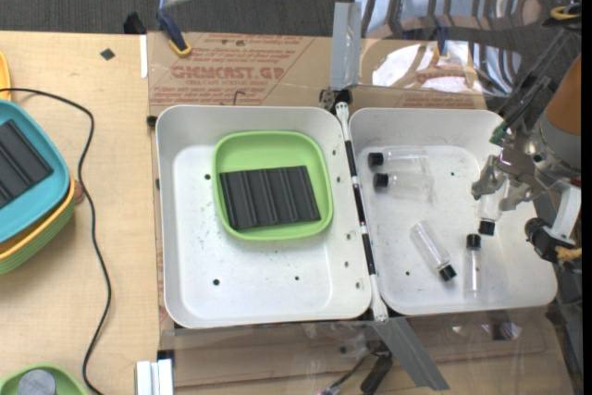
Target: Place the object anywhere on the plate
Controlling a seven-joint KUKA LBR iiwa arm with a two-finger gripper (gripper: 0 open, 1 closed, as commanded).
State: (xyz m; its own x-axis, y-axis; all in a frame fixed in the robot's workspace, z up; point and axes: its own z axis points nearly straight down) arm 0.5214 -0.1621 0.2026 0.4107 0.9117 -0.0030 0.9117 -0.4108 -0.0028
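A square green plate (270, 141) sits in the left bin (190, 227), with a dark ridged mat (273, 197) lying on it. Several clear vials with black caps lie in the right bin (518, 296): two near its back left (407, 164), one near the middle front (430, 249), and one further right (474, 265). My gripper (496, 190) hangs over the right side of the right bin, far from the plate. A small black-capped vial (485, 227) lies just below it. Nothing is visibly held.
Stacked teal and green trays (32, 190) stand on the wooden bench at the far left, with a black cable (95, 199) running beside them. Cardboard (240, 60) lies behind the bins. The grey arm (555, 153) crowds the right bin's right edge.
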